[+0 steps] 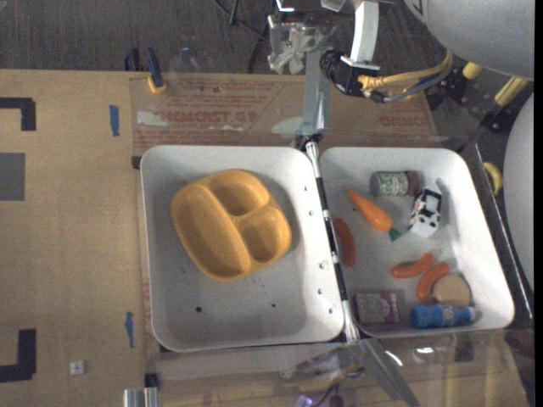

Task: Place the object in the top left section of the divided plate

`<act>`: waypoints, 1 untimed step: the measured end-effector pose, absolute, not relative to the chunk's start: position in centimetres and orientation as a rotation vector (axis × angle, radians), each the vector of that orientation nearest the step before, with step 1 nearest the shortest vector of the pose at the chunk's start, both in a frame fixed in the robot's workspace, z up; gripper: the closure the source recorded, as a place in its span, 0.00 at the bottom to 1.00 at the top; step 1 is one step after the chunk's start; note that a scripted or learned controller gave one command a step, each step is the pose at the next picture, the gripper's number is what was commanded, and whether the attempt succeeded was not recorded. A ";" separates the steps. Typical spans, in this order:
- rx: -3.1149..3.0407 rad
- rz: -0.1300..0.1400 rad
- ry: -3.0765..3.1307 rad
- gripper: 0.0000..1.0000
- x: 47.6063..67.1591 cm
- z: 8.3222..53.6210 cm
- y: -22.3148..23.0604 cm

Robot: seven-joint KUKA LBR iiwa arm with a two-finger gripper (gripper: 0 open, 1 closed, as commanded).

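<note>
A yellow divided plate [206,242] with three sections lies in the left bin [254,320], and nothing rests in any section. My gripper [290,51] hangs high near the top of the view, past the far edge of the bins and roughly above the wall between them. It is well away from the plate. Something pale and blurred shows at its tip, and I cannot make out what it is.
The right bin [475,193] holds a small can [392,183], a carrot [371,211], a black-and-white cow toy [426,211], a red sausage [344,241], two orange sausages [412,268], a round tan piece [450,291], a blue bottle [441,315] and a pink box [378,306].
</note>
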State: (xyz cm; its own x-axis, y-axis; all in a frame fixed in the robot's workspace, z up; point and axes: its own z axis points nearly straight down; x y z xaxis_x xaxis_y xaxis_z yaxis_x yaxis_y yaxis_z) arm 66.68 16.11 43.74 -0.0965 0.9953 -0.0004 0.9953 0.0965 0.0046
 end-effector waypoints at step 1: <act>1.916 -0.001 2.490 1.00 66.6 24.5 19.6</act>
